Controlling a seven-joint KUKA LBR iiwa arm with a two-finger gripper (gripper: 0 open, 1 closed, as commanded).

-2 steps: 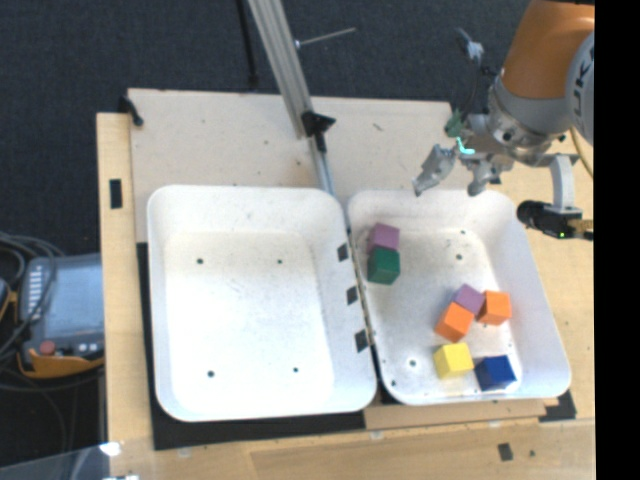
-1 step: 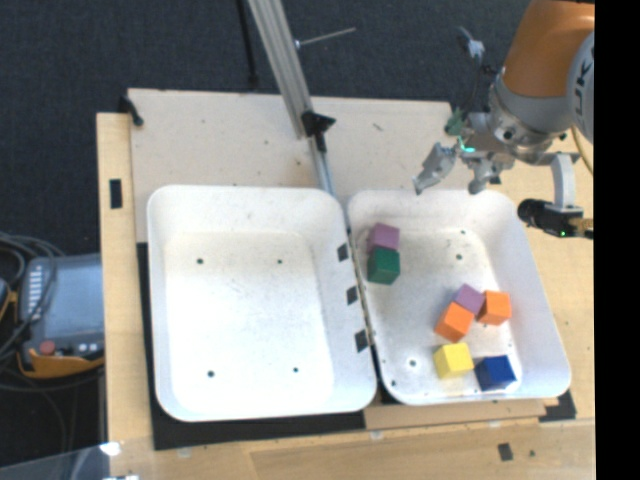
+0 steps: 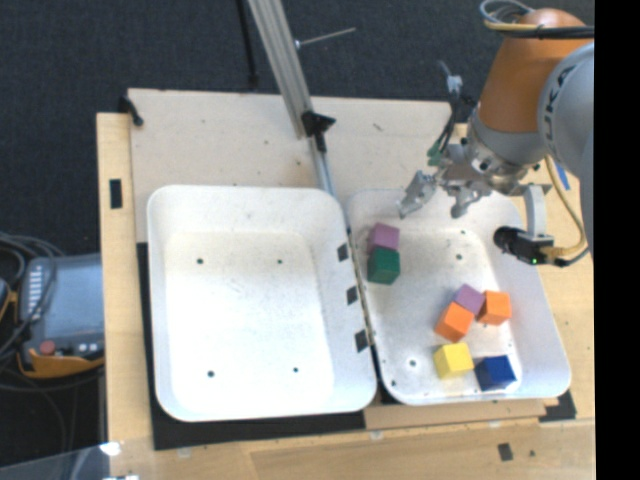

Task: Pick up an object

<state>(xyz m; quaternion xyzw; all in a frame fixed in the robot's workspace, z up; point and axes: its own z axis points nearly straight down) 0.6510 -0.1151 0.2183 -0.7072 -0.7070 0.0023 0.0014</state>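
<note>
Above the right bin (image 3: 420, 388) far edge, parted jaws hang clear.

Arm enters from right, orange band uppermost; gripper (image 3: 438, 199) hangs wrist-down, fingers spread apart, nothing between them.

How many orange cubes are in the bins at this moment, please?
2, both in the right bin: one orange cube sits just left of the purple cube, the other orange cube just right of it. None looks hidden.
</note>
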